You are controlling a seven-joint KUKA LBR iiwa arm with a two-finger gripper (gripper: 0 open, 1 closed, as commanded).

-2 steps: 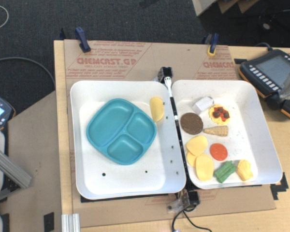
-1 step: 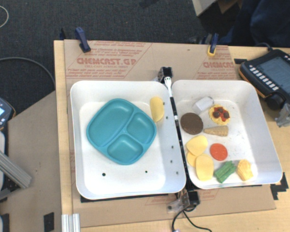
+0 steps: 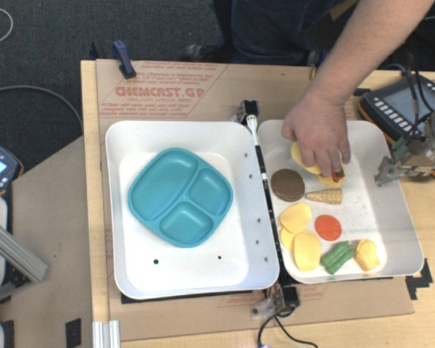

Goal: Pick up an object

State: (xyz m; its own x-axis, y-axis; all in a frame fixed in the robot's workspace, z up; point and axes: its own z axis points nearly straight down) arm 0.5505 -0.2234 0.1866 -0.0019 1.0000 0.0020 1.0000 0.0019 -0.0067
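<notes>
Fingers (image 3: pixel 386 171) at R bin (image 3: pixel 391 216) R rim, spread unclear; person's hand (image 3: pixel 317 138) mid-bin.

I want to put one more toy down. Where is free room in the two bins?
Free: the left bin floor around the teal plate, widest along its front edge. Crowded: the right bin, where toy foods cluster and a person's hand reaches in.

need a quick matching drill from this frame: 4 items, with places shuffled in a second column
Items:
1. teal divided plate
2. brown round piece
3. green piece
4. person's hand

Places:
A. front of the right bin, between two yellow pieces
B. far end of the right bin, over a yellow piece
C. left bin
D. right bin, close to the divider between the bins

Pairs: 1-C, 2-D, 3-A, 4-B
</notes>
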